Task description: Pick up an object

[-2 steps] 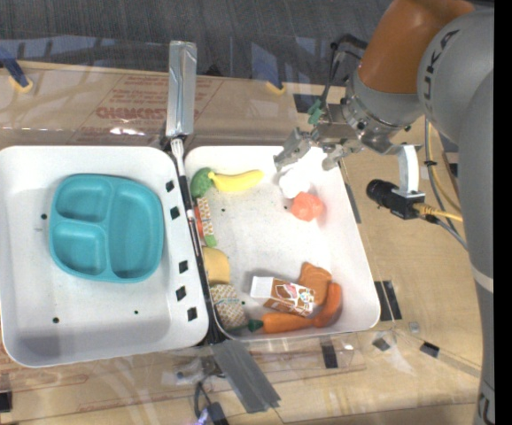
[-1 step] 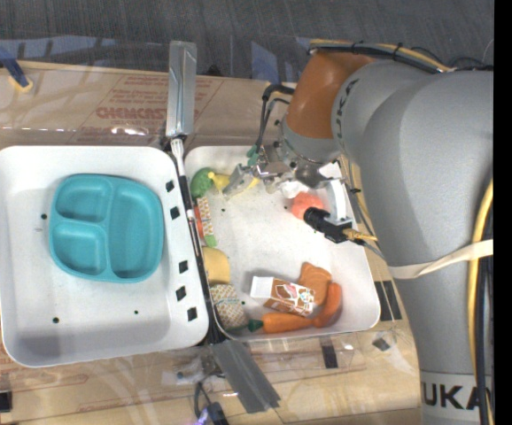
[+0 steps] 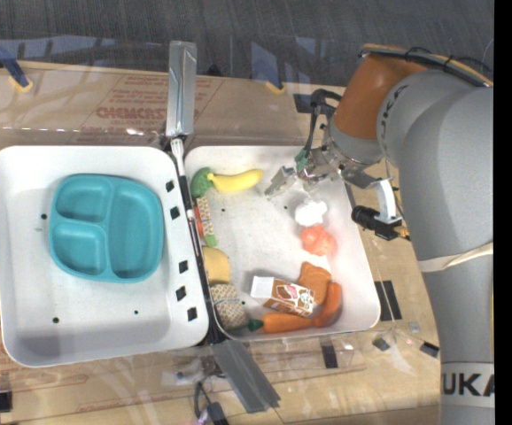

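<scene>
Hand (image 3: pixel 302 173) seen low over upper right part of right bin (image 3: pixel 362 277), above bin floor. Hand state: cannot be told from this angle; nothing seen grasped. White object (image 3: pixel 310 212) and pink object (image 3: pixel 319 241) lie just below hand, close together. Banana (image 3: pixel 235 181) placed at bin's upper left beside green item (image 3: pixel 202 182). Carrot (image 3: pixel 283 322) and small carton (image 3: pixel 289 297) lie near bin's lower edge. Teal divided plate (image 3: pixel 107 227) rests in left bin (image 3: pixel 17 326).
</scene>
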`<state>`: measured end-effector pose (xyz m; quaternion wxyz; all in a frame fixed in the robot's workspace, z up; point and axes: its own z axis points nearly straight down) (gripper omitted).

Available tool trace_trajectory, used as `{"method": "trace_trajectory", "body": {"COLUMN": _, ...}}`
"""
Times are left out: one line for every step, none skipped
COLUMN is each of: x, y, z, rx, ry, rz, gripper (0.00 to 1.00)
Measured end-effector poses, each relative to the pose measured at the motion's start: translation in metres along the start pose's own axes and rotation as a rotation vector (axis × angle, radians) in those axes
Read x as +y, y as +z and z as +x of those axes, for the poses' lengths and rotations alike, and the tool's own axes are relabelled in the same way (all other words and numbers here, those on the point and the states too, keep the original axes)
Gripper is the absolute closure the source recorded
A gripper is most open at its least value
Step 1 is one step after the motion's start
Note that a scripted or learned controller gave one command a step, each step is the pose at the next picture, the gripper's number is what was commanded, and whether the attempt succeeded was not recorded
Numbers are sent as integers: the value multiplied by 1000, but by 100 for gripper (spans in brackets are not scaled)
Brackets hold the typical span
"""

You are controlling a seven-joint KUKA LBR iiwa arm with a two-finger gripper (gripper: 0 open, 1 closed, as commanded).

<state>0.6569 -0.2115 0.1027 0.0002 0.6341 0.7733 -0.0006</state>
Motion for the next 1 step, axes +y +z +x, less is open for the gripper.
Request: {"method": "trace_trajectory", "body": {"x": 13, "y": 4, "z": 65, "rx": 2, "ry": 35, "rz": 3, "gripper": 0}}
